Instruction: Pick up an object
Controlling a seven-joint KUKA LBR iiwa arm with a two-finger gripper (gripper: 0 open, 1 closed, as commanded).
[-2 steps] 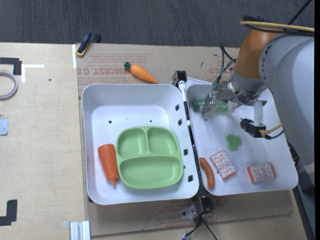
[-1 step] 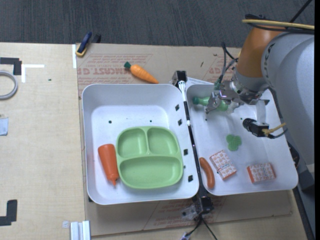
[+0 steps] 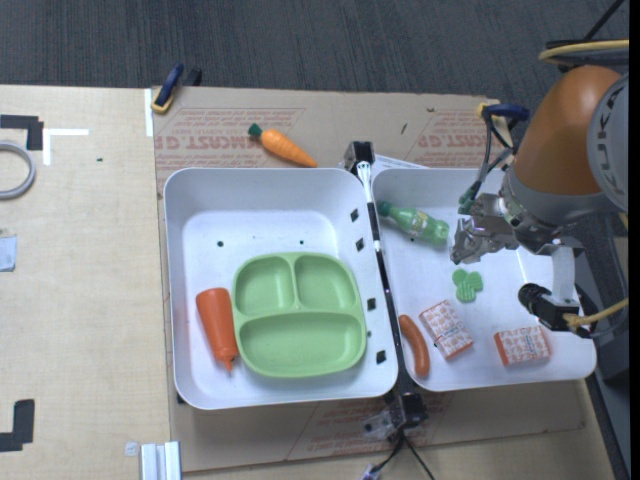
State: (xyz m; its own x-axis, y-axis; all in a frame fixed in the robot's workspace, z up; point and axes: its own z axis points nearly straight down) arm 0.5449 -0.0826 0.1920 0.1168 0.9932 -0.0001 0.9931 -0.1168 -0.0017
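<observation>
My gripper (image 3: 466,242) hangs over the upper middle of the right bin (image 3: 570,370), on the grey arm with the orange band. Just below it lies a small green leafy toy (image 3: 467,285), apart from it. A green bottle (image 3: 415,224) lies to its left near the bin's divider. Two red-and-white boxes (image 3: 446,329) (image 3: 522,346) and a red sausage (image 3: 414,345) lie along the bin's front. I see nothing held in the gripper.
The left bin (image 3: 190,208) holds a green divided plate (image 3: 300,313) and an orange carrot (image 3: 217,325) beside it. Another carrot (image 3: 283,146) lies on the cardboard behind the bins. A blue clamp (image 3: 167,88) sits at the cardboard's far left corner.
</observation>
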